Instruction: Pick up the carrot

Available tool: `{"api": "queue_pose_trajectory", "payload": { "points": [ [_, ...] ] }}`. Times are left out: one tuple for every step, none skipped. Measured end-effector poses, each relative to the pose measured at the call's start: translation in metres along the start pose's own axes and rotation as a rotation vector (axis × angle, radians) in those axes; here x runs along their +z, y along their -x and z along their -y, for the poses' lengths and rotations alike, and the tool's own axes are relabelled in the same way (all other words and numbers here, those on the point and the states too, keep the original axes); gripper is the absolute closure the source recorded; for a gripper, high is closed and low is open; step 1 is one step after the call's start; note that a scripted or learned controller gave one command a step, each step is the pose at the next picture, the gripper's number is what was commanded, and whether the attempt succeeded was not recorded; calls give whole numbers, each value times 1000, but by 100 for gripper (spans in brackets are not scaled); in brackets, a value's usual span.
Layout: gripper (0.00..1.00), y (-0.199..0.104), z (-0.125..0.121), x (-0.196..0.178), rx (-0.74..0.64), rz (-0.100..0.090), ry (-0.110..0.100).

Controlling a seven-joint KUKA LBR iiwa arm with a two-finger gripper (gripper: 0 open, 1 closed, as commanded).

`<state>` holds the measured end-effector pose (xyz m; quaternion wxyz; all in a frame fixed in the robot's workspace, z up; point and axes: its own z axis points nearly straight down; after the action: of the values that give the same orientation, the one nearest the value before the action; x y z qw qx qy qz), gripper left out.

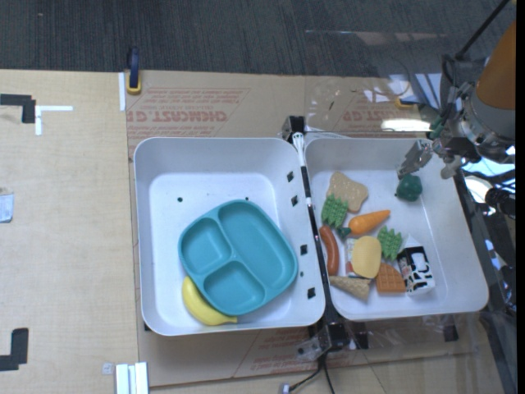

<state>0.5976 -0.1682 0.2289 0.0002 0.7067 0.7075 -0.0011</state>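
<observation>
A: Where does the small orange plastic carrot (370, 220) lie?

B: In the right-hand shallow white bin (459, 253), near its middle. It lies on its side, tip pointing right and slightly up, leafy green end to the left. Taking the carrot as landmark: a tan toast-shaped piece (347, 190) sits just above-left, a green leafy piece (334, 212) touches its left end, a red sausage (330, 249) lies below-left, a yellow rounded piece (366, 257) just below.

A: And the two-finger gripper (428, 156)?

B: Up and to the right of the carrot, well apart from it, over the bin's far right corner. A dark green round object (408, 189) sits between carrot and gripper, nearer the gripper, just below it.

A: Jaw state?

B: Two fingers show with a gap between them; nothing held. The carrot is clear of the jaws.

A: Other bin?

B: Left of the carrot: a teal three-compartment plate (238, 257), and a yellow banana (203, 304) tucked at its lower-left edge.
</observation>
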Motion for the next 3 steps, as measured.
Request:
{"api": "queue_pose_trajectory", "payload": {
  "points": [
    [0,-51,15,137,-245,-1,2],
    [0,-65,56,137,-248,-1,2],
    [100,-64,55,128,-242,0,4]
  ]
}}
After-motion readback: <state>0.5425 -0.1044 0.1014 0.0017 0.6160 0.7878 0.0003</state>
